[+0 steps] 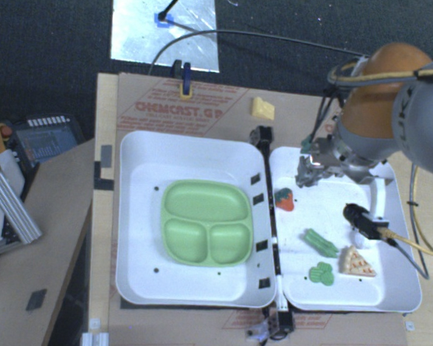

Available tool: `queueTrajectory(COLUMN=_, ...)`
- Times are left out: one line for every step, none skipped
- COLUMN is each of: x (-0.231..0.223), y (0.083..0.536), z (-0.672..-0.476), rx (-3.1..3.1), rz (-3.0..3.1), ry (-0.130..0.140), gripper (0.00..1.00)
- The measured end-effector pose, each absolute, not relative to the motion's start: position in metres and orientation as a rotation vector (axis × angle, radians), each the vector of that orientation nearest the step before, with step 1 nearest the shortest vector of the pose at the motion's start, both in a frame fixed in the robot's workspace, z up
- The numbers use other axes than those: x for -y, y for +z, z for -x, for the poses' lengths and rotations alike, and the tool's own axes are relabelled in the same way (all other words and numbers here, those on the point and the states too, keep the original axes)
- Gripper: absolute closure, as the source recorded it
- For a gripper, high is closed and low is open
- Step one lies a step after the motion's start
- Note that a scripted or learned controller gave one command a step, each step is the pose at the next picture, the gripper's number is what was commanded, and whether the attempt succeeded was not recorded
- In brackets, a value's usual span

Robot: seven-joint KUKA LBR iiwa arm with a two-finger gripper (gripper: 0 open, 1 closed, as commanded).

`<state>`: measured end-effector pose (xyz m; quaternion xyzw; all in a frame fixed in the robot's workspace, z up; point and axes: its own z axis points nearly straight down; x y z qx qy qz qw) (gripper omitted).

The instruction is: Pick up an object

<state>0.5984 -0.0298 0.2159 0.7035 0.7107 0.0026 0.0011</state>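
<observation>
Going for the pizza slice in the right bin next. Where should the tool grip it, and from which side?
A judgement: come straight down from above. The pizza slice lies flat near the right bin's front right corner, so grip across its two slanted edges near the wide crust end. The broccoli lies close on its left, so keep the fingers clear of it.

My arm (pixel 420 109) reaches in from the right, grey with its orange band (pixel 381 88) high at the far side. My gripper (pixel 309 171) points down, left of the wrist.
</observation>
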Motion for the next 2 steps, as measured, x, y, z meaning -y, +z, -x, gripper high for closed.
queueTrajectory(x=-0.021, y=0.228, z=-0.612, rx=-2.231, rz=-2.21, ry=0.007, gripper=1.0)
queueTrajectory(x=-0.081, y=0.225, z=-0.636, rx=-2.232, rz=-2.21, ry=0.007, gripper=1.0)
